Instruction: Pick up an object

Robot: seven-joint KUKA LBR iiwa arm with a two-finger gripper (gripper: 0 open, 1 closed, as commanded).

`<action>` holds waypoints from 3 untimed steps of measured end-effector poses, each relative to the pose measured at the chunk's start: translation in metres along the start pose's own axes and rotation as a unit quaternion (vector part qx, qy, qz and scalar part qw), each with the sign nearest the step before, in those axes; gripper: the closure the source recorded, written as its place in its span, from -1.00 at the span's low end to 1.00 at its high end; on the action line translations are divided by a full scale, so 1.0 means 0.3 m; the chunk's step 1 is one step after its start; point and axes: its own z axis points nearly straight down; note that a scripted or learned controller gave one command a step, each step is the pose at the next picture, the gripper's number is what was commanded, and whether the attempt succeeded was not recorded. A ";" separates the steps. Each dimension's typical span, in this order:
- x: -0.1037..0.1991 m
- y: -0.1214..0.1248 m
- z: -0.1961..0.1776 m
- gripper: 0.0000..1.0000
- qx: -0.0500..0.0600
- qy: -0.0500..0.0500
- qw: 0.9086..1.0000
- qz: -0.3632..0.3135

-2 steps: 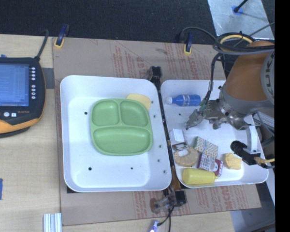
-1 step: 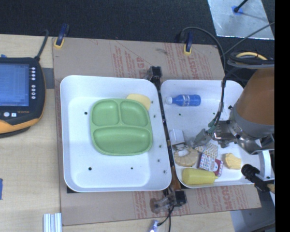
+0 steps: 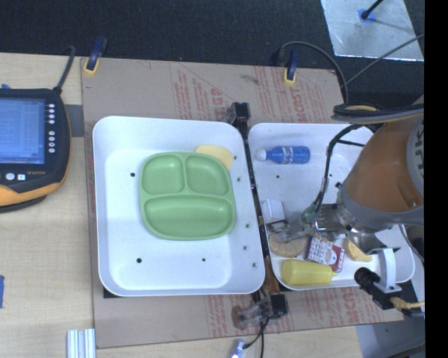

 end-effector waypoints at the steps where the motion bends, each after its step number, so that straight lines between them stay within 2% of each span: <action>1: -0.096 0.149 0.096 -1.00 -0.003 0.000 1.000 0.001; 2: -0.056 0.378 0.100 -1.00 -0.004 -0.003 1.000 0.002; 3: -0.386 0.599 0.074 -1.00 -0.001 -0.001 1.000 0.002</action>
